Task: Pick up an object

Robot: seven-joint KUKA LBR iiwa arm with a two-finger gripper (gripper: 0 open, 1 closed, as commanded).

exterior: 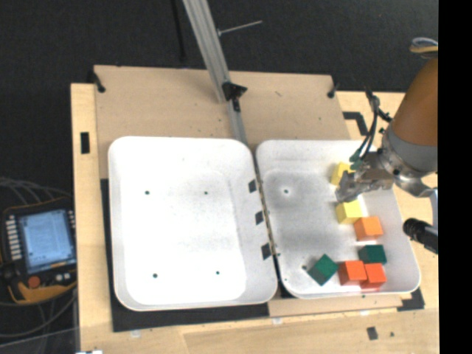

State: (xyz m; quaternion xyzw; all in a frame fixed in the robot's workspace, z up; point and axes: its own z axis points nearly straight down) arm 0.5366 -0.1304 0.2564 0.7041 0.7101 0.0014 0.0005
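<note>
The right bin holds several small blocks. A yellow block lies near its far right side, and a second yellow block sits just below it. An orange block lies beside that one. Lower down are a dark green block, another green block and two orange-red blocks. My gripper hangs over the right side of this bin, between the two yellow blocks, low above them. Nothing shows between its fingers.
The left bin lies beside the right one. A grey metal pole slants up from the bench behind the bins. A handheld control pendant rests off the bench at the left. The arm's orange band fills the right edge.
</note>
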